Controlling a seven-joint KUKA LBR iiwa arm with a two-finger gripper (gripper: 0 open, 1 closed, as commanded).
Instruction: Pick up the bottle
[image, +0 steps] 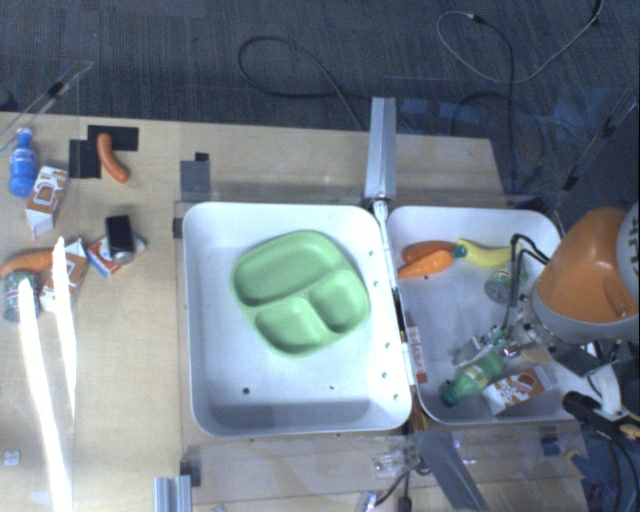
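Observation:
A green bottle (468, 381) lies on its side near the front edge of the right bin (440, 310), its dark cap pointing to the front left. My gripper (494, 347) hangs just above and behind the bottle, at its upper end, under the orange-banded wrist (588, 272). Whether the gripper touches the bottle cannot be told. A small red and white carton (517, 389) lies right beside the bottle on its right.
An orange carrot (428, 262) and a yellow banana (487, 254) lie at the back of the right bin. The left bin (210, 330) holds a green divided plate (300, 291). On the bench at far left lie a blue bottle (22, 161), sausages and cartons.

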